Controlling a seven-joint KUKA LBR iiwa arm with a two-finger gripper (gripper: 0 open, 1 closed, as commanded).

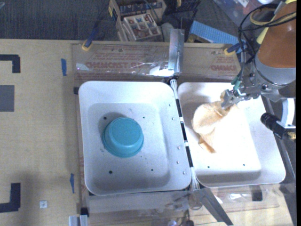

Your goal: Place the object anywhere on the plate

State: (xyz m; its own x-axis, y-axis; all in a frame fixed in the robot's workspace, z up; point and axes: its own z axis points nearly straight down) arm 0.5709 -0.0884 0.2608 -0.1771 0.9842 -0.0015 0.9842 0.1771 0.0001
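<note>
While arm reaches from right, gripper [229, 99] clamps tan cloth [209, 117] over right bin [244, 171].

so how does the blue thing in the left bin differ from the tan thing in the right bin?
The blue round dish is a neat circle; the tan object is irregular and limp-looking. The dish sits alone mid-floor in the left bin, away from the arm; the tan object lies in the right bin with its upper end at the end effector. Both rest on white bin floors.
</note>
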